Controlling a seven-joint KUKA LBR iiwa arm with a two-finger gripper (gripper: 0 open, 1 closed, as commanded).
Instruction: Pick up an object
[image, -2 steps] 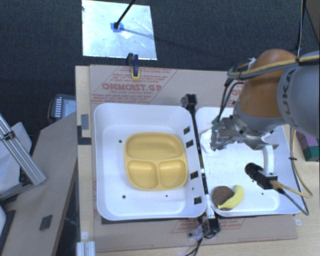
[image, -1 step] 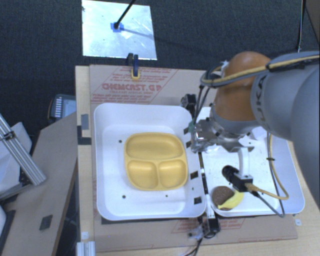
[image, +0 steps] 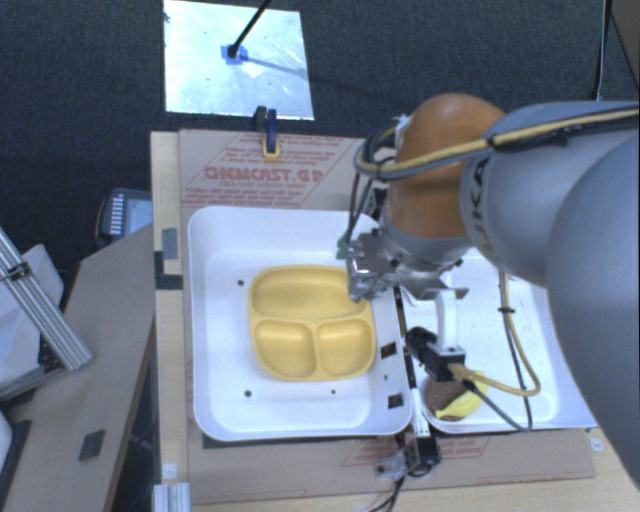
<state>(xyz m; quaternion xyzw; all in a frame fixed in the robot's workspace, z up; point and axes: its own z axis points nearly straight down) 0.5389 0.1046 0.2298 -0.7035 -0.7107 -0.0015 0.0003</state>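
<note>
I have the arm (image: 520, 170) reaching in from the right, its orange wrist band over the far right corner of the left bin (image: 215, 300). The gripper (image: 358, 282) hangs below it, at the right far edge of the yellow divided plate (image: 308, 322), which lies flat near the middle of that bin, one wide compartment on the far side and two smaller ones on the near side. The wrist body covers the tool from my angle, so I cannot tell its state or whether it touches the plate's rim.

The right bin (image: 545, 395) holds a small yellow object (image: 458, 404) in its near left corner, close to the divider between the bins, with cables trailing over it.

I judge the plate to be the target, since the tool sits right at its edge. To do this well I would take it by the raised rim rather than the flat floor: one side of the grip inside the wide compartment, the other outside the rim, then close and lift slowly. The plate is broad and shallow, so held at one edge it will likely tilt and may slip; a straight, unhurried lift gives the best chance.
</note>
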